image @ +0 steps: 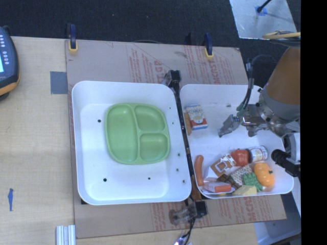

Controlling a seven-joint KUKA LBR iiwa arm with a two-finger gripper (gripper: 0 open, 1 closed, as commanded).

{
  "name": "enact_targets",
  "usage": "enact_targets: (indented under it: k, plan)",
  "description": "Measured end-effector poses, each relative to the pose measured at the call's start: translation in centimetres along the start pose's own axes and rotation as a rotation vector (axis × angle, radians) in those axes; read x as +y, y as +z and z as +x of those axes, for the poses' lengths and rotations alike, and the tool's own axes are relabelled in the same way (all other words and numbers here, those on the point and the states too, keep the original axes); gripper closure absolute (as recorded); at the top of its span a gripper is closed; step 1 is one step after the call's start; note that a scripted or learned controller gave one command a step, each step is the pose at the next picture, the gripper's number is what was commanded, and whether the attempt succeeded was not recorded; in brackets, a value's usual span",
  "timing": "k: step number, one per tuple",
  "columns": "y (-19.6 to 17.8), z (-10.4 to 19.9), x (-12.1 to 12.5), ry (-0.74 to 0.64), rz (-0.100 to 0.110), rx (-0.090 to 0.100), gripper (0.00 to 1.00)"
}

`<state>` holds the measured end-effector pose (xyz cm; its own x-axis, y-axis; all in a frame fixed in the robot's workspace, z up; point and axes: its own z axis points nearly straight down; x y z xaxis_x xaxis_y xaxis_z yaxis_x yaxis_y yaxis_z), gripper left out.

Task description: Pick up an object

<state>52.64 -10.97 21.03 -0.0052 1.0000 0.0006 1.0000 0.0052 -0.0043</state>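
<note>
My gripper (238, 130) hangs over the bare middle of the right bin (220, 97), its two fingers spread apart with nothing between them. Left of it lies a small orange-and-white box (195, 117). Below it, in the bin's near corner, a pile holds a red-and-white bottle (249, 155), an orange fruit (263, 175), a brown packet (225, 165) and a green piece (250, 179). A reddish sausage (198, 170) lies along the bin's left wall.
The left bin (88, 173) holds a green divided plate (137, 132). The grey arm with its orange band (286, 80) comes in from the right over the right bin's far side. A yellow-edged device (7, 60) sits at the bench's left edge.
</note>
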Motion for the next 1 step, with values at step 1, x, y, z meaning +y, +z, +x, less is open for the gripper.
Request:
enact_targets:
  k: [1]
  plan:
    - [9.18,-6.37,-2.34,0.006,-0.002,-0.001,0.00]
